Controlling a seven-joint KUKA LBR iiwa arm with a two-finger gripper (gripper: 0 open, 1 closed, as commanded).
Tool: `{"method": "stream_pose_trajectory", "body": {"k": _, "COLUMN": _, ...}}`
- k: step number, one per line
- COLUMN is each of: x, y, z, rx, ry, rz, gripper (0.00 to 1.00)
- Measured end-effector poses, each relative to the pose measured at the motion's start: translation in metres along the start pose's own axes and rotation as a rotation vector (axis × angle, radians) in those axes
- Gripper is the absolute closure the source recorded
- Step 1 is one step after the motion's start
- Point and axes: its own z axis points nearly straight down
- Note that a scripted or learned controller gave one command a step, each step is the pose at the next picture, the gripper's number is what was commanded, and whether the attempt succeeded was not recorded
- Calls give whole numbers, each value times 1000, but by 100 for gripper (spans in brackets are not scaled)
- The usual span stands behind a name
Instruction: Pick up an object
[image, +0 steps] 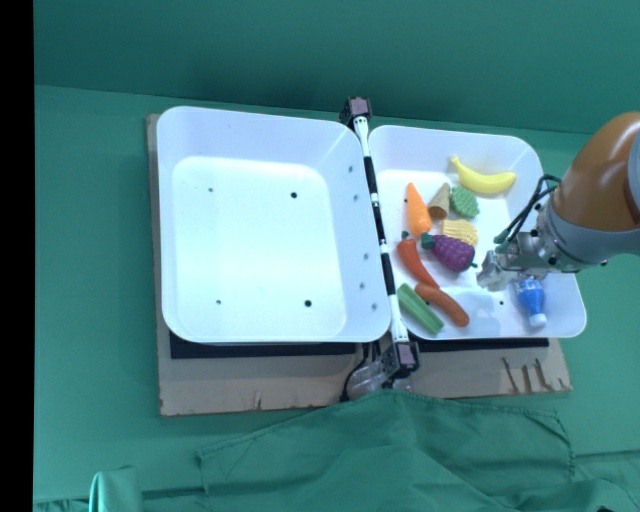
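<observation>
The right bin (500, 150) holds several toy foods: a yellow banana (484, 179) at the back, an orange carrot (417, 209), a small cone (439, 201), a green-and-yellow piece (463, 203), a corn cob (461, 232), purple grapes (451, 252), two more orange pieces (412, 262) (443, 304) and a green cucumber (420, 309). A blue-and-white bottle (530, 298) lies near the right wall. My gripper (495, 273) hangs low over the bin floor, just right of the grapes and left of the bottle.
The left bin (260, 230) sits beside it, split off by a black-and-white divider (378, 220). Both rest on cardboard (250, 395) over green cloth. A fold of green fabric (400, 450) lies along the front.
</observation>
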Motion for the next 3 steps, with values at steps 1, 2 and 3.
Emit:
{"method": "stream_pose_trajectory", "body": {"k": 1, "x": 0, "y": 0, "z": 0, "rx": 1, "ry": 1, "rz": 1, "gripper": 0}}
{"method": "stream_pose_trajectory", "body": {"k": 2, "x": -1, "y": 1, "z": -11, "rx": -5, "ry": -2, "rz": 4, "gripper": 100}}
{"method": "stream_pose_trajectory", "body": {"k": 3, "x": -33, "y": 39, "z": -89, "rx": 18, "ry": 7, "rz": -10, "gripper": 100}}
